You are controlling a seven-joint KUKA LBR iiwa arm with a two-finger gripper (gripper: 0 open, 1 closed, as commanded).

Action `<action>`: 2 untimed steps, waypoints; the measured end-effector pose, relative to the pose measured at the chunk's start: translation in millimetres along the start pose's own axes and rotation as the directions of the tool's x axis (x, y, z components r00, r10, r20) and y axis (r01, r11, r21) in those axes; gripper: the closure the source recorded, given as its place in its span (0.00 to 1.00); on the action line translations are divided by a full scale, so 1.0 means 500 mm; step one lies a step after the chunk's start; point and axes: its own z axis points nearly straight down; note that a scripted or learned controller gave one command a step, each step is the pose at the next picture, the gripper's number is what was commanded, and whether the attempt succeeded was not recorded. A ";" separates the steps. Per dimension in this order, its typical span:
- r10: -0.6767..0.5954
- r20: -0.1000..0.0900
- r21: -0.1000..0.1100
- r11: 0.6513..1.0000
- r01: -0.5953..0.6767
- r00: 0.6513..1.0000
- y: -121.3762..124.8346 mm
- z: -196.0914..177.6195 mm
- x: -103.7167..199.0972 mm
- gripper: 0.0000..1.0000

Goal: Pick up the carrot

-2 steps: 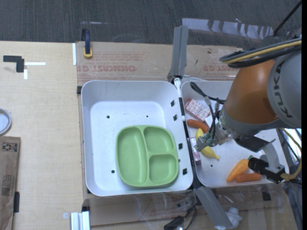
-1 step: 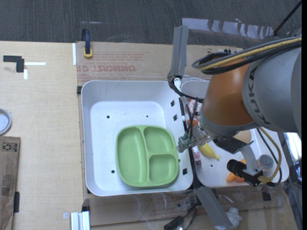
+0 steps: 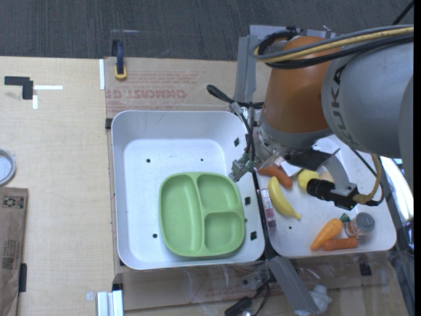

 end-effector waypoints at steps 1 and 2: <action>0.072 -0.001 0.001 0.997 -0.072 0.997 -0.131 0.014 -0.112 1.00; -0.188 -0.001 -0.001 0.982 0.188 0.982 -0.144 0.019 -0.036 1.00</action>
